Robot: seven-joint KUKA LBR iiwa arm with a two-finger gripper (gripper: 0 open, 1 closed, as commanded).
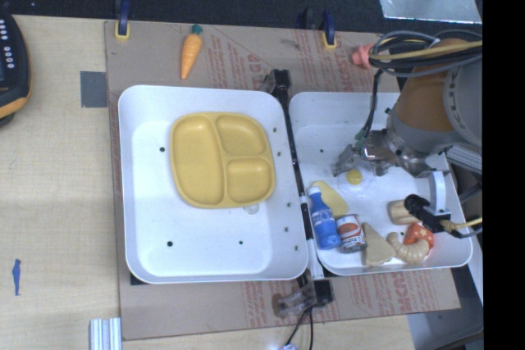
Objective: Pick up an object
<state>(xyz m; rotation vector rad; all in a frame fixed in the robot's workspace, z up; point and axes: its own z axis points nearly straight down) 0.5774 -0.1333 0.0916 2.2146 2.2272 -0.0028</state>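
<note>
While your hand [354, 164] hovers, grip unreadable, over one small yellow piece [353, 175], two bins [131, 176] hold one yellow tray [221, 158], one bottle [323, 223], one can [350, 233].

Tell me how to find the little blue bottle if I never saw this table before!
Look at the right white bin, the one the robot's arm reaches into. Go to its front left corner, right beside the wall it shares with the other bin. The blue bottle lies there with a white cap, next to a small red-labelled can, and it is the only blue thing in that bin.
</note>
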